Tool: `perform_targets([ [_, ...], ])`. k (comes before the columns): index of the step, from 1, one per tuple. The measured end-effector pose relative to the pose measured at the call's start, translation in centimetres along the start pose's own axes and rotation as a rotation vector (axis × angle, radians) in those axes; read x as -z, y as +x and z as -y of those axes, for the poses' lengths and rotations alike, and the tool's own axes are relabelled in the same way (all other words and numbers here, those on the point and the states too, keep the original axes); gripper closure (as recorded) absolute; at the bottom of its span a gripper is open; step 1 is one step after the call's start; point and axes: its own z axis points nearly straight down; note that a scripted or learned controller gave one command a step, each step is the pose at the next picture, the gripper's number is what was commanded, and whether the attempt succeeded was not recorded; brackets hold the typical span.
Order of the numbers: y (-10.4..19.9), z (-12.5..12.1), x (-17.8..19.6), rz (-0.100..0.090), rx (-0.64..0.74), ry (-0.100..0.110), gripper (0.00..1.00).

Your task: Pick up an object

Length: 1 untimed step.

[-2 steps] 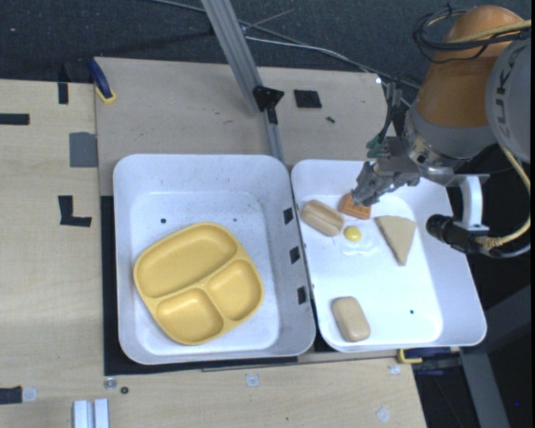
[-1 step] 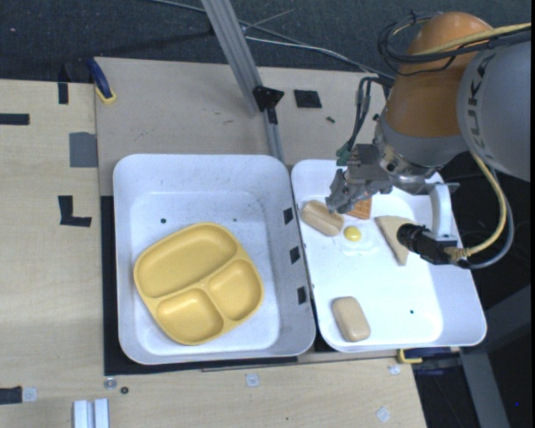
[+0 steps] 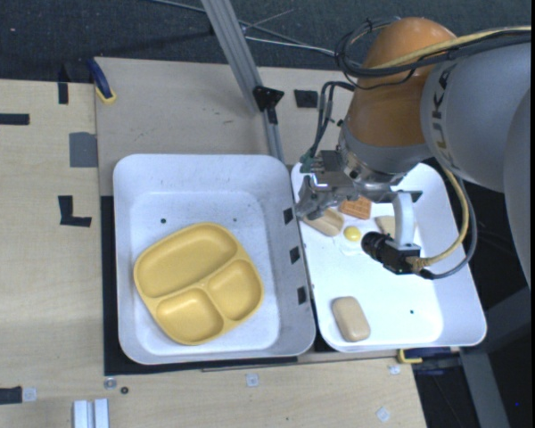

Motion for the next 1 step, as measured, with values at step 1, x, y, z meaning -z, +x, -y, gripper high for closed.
perform_targets([
  [1,4.59,0.46,-2.52,0.001,-0.002,0.001,1.0],
])
